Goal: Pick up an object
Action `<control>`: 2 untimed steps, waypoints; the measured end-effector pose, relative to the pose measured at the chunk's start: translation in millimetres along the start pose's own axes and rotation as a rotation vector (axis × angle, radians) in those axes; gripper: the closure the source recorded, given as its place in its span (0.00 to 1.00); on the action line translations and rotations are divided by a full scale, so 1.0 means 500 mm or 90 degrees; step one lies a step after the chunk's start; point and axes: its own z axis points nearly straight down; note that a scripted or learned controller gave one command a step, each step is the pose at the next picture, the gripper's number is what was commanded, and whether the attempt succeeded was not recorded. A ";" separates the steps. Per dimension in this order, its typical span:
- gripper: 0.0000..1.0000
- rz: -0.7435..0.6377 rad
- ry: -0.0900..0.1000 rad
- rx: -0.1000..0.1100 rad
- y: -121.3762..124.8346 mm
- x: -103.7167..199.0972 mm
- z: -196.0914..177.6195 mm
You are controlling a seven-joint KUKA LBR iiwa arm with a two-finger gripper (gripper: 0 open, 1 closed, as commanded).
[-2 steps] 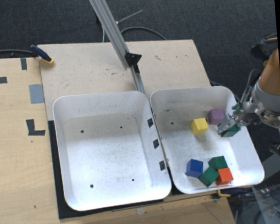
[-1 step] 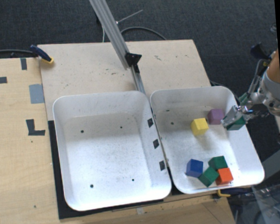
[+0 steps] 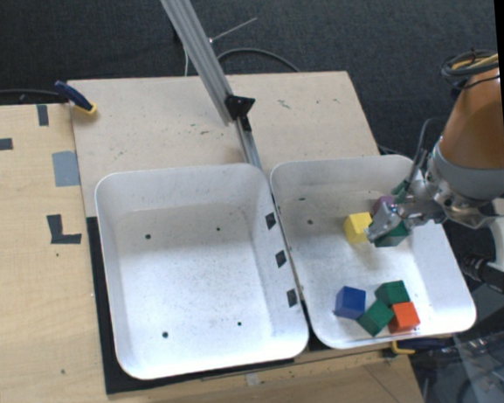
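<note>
1. Yellow, the small plastic cube [image 3: 357, 226] lies in the right white bin [image 3: 433, 264], just beside the gripper [image 3: 386, 228].
2. Whether the jaws are open or shut, I cannot tell.
3. This looks like the approach step; next, the jaws must straddle the cube.
4. Blue cube [image 3: 349, 302], green blocks [image 3: 382, 308] and orange cube [image 3: 404, 315] cluster nearer the front rim.

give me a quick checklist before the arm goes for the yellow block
1. Gripper over the right bin: ok.
2. Gripper next to the yellow block: ok, it sits just right of it.
3. Block between the fingers: cannot tell, the view is too coarse.
4. Yellow block apart from other blocks: ok; blue block, green blocks and orange block cluster nearer the front wall.
5. A teal thing under the gripper: cannot tell what it is.
</note>
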 end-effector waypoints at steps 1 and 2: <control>1.00 0.000 -0.001 -0.001 -0.015 0.087 0.004; 1.00 -0.001 0.000 0.000 -0.023 0.181 -0.004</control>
